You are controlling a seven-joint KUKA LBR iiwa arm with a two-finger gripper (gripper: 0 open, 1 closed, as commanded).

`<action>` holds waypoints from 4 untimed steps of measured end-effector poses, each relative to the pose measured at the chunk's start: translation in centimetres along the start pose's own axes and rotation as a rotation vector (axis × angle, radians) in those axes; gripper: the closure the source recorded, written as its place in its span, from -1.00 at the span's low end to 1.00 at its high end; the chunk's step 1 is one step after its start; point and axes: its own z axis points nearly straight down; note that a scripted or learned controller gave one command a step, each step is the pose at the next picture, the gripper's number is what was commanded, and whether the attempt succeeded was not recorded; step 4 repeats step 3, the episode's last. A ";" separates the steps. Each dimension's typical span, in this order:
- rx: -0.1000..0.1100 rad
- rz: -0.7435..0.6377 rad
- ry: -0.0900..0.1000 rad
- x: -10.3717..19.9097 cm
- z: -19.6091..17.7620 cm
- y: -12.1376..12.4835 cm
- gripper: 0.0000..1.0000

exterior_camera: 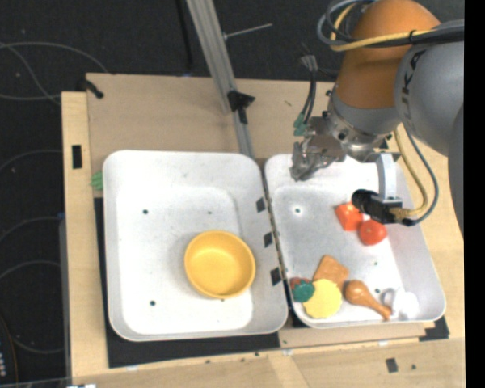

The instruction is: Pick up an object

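Gripper [307, 162] is seen at the far left corner of the right bin [404, 241], hung from the grey arm [436, 79] with its orange band; whether it is parted or closed cannot be told, and nothing is seen between its tips. No object is judged to have been taken yet, so the step in hand is read as the approach, with a target not yet settled. Candidates are found in both bins. In the right bin, two red pieces [362, 222] are seen close together near the middle, partly behind a black fitting on the arm; along the near edge a tan wedge [331, 267], a yellow disc [323, 299], a small green piece [303, 289], a brown drumstick-shaped toy [364, 294] and a small white piece [404, 302] are counted, one of each, several of them touching or overlapping. In the left bin [145, 192], one yellow bowl [219, 263] is seen alone. Two bins are counted in all. A shift toward the near side is called for next, then a descent over a piece that stands apart; the red pieces are judged the nearest, while the crowded near edge is judged likelier to spoil a grasp.
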 end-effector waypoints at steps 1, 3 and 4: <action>0.001 -0.005 0.000 5.2 0.1 -0.4 1.00; -0.003 0.001 -0.001 8.8 1.9 -1.3 -1.00; -0.003 0.001 -0.001 8.8 1.9 -1.3 -1.00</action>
